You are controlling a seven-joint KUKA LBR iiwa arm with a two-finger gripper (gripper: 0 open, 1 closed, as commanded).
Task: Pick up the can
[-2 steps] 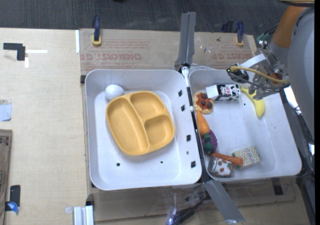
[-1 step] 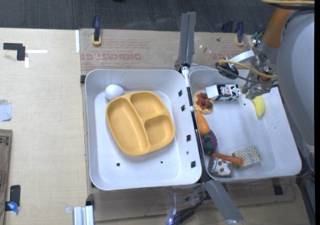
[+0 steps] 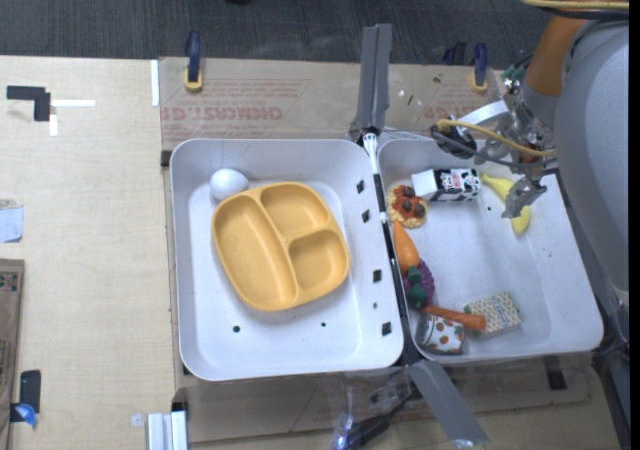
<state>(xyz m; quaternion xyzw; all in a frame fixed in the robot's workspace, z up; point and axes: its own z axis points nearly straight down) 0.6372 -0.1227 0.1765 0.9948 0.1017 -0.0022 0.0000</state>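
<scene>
The can [image 3: 444,336] is small with a pale label and lies in the front left corner of the right bin [image 3: 540,278]. An orange carrot [image 3: 456,316] lies right against its top edge. My gripper [image 3: 520,196] hangs over the back right part of the same bin, just above a yellow banana [image 3: 519,221] and far from the can. Nothing shows in its grasp.
The right bin also holds a cow-patterned milk carton [image 3: 448,184], a pizza slice [image 3: 407,205], a second carrot [image 3: 404,246], purple grapes [image 3: 420,283] and a speckled block [image 3: 497,311]. The left bin [image 3: 190,268] holds a yellow divided plate [image 3: 281,244] and a white egg [image 3: 228,181].
</scene>
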